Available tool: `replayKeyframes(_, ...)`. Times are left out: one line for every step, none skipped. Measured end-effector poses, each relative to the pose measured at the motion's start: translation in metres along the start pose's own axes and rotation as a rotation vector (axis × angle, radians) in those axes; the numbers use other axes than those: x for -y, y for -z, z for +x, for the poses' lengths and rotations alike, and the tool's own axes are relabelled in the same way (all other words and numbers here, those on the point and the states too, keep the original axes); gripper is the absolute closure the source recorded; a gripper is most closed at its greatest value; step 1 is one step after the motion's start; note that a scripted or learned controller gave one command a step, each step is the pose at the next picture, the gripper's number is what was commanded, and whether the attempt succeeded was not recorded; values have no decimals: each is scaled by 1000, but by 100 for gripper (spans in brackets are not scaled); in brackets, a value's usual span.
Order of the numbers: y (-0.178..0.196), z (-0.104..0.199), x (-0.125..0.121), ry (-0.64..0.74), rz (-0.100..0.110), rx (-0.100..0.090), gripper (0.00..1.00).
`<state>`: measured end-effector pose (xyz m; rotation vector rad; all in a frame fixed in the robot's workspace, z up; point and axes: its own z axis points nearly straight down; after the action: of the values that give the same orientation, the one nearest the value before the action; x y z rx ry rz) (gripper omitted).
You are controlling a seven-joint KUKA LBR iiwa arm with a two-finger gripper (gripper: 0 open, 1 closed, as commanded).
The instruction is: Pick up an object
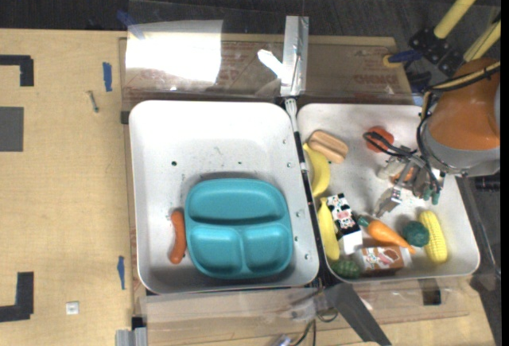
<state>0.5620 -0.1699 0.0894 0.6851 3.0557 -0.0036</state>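
Two white bins sit side by side on my table. In the left bin I see a teal divided tray lying flat toward the near side, and an orange toy sausage just beside the tray's left edge, lengthwise along it.

The right bin is the crowded one. A hot dog bun lies near the far left corner, with a yellow banana curving down along the dividing wall below it. Further down that wall are a second yellow piece and a small black-and-white carton. Near the front I make out a carrot, a teal-green round piece, a corn cob by the right wall, a labelled packet, and something dark green at the front left corner. A red-orange item rests toward the far side.

The arm comes in from the right, its orange band over the bin's right edge. The hand is low over the middle of the right bin, above the carrot and just below the red-orange item. I cannot tell whether it is released or clenched, and I see nothing clearly between its fingers.
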Motion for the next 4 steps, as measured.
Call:
replayKeyframes(7, 73, 0, 312, -8, 47, 0)
replayKeyframes(0, 1, -59, 223, -5, 4, 0)
replayKeyframes(1, 53, -54, 239, -3, 1, 0)
replayKeyframes(14, 49, -56, 239, -6, 16, 100)
